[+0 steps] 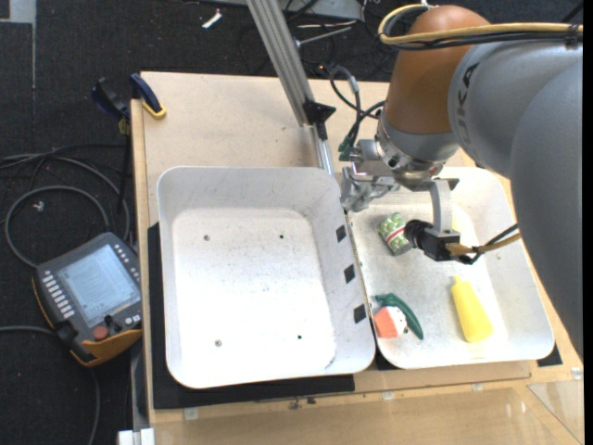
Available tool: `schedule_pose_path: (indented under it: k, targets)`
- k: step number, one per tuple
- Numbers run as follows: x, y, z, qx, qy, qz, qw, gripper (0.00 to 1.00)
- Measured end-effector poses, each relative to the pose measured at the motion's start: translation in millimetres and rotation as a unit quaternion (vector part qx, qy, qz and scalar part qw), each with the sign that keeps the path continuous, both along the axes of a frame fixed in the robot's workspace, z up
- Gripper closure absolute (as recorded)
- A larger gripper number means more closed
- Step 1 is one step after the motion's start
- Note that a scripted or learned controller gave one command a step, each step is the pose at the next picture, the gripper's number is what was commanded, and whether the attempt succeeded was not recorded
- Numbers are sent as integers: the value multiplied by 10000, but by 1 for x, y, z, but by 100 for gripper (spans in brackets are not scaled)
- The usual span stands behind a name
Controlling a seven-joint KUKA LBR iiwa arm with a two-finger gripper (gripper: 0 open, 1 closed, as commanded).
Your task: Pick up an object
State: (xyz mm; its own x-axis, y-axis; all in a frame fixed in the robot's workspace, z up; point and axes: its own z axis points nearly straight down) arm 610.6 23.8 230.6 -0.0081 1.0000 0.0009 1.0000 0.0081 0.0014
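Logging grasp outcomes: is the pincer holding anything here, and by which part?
Cannot be told. The pincer sits low at the right bin's left edge, apart from the green-white object; nothing shows in its grip.

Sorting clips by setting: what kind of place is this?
Probably a robotics lab: a wooden bench bearing two shallow white bins, a grey-and-orange robot arm, and a handheld control pendant among loose floor cables.

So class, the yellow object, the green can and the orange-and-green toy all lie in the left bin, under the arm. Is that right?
Not quite: the camera view shows the yellow object, green can and orange-and-green toy all in the right bin, under the arm, not the left one.
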Motion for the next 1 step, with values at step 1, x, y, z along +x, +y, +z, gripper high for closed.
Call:
schedule_pose_path:
  k: [1]
  targets:
    - [19, 48, 11, 4, -10, -2, 10000, 100]
